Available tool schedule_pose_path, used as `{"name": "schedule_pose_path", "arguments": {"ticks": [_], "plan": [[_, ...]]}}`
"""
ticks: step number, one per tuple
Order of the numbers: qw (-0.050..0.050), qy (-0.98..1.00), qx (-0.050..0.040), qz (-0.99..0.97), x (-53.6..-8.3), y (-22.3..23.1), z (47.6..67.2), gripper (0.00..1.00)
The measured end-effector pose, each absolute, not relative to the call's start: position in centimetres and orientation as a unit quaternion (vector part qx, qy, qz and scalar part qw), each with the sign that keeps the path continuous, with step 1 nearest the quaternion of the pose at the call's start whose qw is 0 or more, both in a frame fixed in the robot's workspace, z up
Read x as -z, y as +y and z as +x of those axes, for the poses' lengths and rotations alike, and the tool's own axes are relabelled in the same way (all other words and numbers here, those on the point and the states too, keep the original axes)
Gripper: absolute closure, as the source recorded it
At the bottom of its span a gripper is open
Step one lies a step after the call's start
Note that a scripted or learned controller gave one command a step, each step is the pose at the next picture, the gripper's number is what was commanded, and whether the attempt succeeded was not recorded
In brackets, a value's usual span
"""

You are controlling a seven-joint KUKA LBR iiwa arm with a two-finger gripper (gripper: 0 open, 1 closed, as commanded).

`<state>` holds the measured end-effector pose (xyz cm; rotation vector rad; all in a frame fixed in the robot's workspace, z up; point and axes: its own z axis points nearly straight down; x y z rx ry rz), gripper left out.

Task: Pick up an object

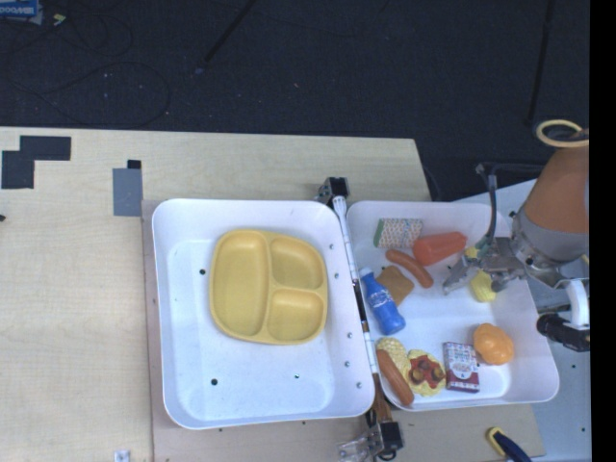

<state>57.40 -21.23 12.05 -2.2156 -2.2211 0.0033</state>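
The right bin (539,378) holds several toy foods. Among them are a green-and-white packet (398,231), a red-orange vegetable (440,247), a sausage (409,268), a brown toast piece (393,284) and a blue bottle (381,302). Nearer the front lie a hot dog (395,375), a pizza slice (424,369), a red-and-white carton (461,366) and an orange (493,344). My gripper (478,275) hangs low over the bin's right-centre. It is just above a small yellow fruit (483,292) and right of the red-orange vegetable. Nothing is visibly held in it.
The left bin (183,373) holds a yellow divided plate (269,285). A metal hinge strip (352,287) runs between the two bins. The arm's orange band (563,191) stands over the right bin's far right corner. Dark floor lies beyond the bench.
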Motion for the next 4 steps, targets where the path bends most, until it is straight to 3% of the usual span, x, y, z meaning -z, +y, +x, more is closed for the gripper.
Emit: {"name": "schedule_pose_path", "arguments": {"ticks": [1, 2, 3, 4], "plan": [[0.003, -0.707, -0.0016, -0.707, -11.0, -15.1, 64.3, 0.00], [0.006, -0.708, -0.0037, -0.706, -11.9, -15.1, 64.3, 1.00], [0.006, -0.708, -0.0038, -0.706, -11.9, -15.1, 64.3, 0.00], [0.002, -0.708, -0.0014, -0.707, -8.7, -13.5, 64.4, 0.00]]}}
